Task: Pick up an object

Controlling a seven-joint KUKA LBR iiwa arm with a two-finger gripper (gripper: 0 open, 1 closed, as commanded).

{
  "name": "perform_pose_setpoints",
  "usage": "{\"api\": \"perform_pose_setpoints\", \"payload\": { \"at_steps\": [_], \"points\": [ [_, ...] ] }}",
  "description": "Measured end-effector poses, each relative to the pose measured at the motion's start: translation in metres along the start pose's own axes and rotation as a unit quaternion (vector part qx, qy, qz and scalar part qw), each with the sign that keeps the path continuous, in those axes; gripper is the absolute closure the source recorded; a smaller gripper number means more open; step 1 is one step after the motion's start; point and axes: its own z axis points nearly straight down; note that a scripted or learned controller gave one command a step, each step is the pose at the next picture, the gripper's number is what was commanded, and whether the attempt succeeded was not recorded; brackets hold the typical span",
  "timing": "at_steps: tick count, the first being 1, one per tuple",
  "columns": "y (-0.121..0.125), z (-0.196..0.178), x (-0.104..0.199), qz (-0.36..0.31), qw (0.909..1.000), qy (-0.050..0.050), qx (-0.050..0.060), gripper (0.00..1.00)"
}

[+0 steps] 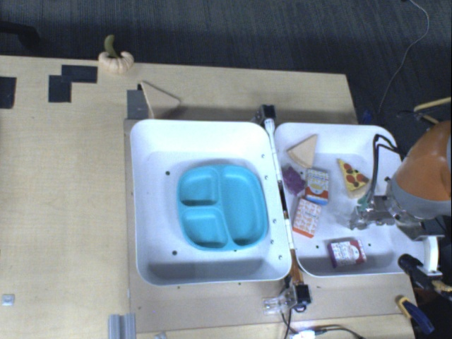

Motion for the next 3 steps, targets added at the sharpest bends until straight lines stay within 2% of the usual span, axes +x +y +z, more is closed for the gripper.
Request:
{"api": "perform_pose_setpoints", "payload": {
  "at_steps": [1,2,3],
  "points": [
    [0.091,-0.064,-0.042,-0.002,1.0,0.001,0.004,1.0],
    [0.09,-0.063,-0.042,-0.002,1.0,0.001,0.005,0.0],
    [0.063,0.013,-0.029,-0.001,1.0,0.001,0.004,0.0]
  ]
}}
